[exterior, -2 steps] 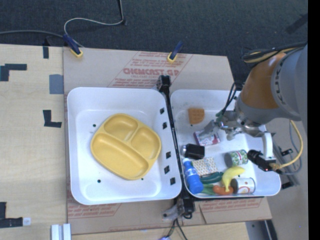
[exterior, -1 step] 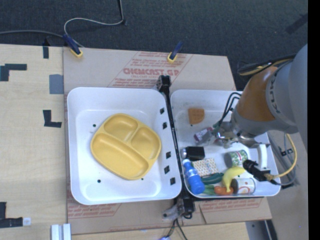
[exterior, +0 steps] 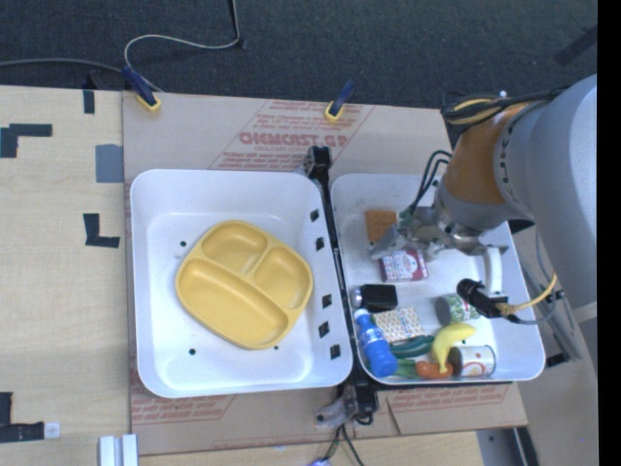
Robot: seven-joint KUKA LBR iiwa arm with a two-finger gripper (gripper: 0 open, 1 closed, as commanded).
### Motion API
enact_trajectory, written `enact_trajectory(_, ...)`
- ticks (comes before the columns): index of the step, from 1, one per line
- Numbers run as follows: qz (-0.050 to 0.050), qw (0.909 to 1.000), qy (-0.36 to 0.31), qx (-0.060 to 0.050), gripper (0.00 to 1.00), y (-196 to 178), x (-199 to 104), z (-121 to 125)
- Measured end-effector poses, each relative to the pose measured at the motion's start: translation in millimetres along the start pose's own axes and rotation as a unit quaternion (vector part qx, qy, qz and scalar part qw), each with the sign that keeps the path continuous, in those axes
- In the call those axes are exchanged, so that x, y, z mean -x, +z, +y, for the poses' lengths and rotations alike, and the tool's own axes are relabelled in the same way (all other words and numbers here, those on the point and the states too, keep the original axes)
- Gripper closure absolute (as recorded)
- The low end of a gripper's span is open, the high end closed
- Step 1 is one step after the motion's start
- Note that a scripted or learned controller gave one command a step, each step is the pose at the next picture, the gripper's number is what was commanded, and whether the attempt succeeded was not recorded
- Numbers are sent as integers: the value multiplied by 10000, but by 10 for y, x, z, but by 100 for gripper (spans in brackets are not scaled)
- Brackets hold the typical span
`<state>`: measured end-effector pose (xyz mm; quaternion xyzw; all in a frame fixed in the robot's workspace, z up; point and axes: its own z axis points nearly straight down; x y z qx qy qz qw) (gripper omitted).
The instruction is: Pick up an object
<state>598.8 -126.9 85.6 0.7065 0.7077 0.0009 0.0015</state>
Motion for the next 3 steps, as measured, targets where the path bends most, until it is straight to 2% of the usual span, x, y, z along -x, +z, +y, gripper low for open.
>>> enact_trajectory(1, 0, 10000, -6, -5, 100, -92, -3, -2)
enact_trajectory(2, 3, 10000, 5, -17, 100, -1089, -193, -583)
enact_trajectory(3, 4, 10000, 3, -18, 100, -1717, -425, -1011)
